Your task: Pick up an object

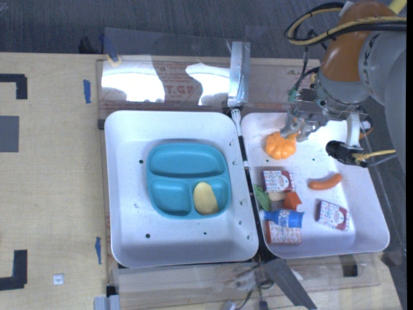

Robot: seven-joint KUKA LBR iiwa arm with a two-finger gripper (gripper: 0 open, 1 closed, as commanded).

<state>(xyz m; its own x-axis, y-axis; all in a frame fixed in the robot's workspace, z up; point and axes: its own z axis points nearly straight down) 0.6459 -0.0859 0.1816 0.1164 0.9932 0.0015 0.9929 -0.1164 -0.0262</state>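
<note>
**Count of things on the worktop**

Two shallow white bins sit side by side: the left white bin (122, 192) and the right white bin (371, 218).

The left one holds one blue plastic divided tray (177, 173), and in it one pale yellow egg-shaped piece (206, 197).

The right one holds one orange toy pumpkin (281, 146), one orange-red toy sausage (324, 182) and one lone red-and-white carton (333, 214). A cluster near its left wall has another red-and-white carton (277, 180), one blue-and-white packet (285, 219), one green piece (262, 197) and one small red piece (293, 201); further pieces there are too crowded to count.

One grey arm with an orange band (352, 50) reaches in.
</note>
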